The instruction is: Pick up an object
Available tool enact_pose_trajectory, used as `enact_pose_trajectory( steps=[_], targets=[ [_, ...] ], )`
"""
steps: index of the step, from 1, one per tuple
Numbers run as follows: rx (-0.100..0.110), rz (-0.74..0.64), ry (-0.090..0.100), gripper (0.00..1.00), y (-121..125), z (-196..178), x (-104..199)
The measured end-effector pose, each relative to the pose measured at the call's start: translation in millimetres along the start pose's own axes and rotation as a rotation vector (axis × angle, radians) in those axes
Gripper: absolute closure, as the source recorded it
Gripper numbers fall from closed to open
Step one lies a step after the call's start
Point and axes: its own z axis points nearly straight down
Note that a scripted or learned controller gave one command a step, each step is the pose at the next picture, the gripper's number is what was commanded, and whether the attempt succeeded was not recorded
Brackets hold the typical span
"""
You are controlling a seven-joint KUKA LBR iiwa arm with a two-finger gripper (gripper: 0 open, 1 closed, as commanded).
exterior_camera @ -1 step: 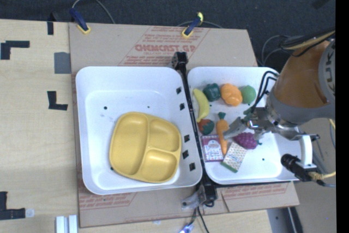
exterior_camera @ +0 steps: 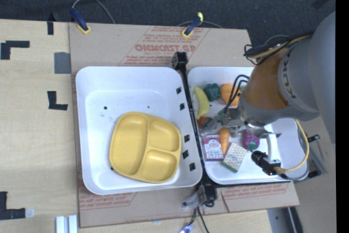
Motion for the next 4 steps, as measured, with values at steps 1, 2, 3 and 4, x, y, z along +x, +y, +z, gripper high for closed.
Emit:
enact_pose_trajectory(
  steps=[1, 2, 3, 4],
  targets=[
    [-0.002, 0.000, -0.002, 0.00, 8, 2, 1],
    [0.003, 0.000, -0.001, 0.00, 38, 3, -2],
    [0.004, 0.000, -0.001, 1.00, 38, -7, -2],
    [0.007, -0.001, -0.001, 1.00, 57, -95, 57]
  ],
)
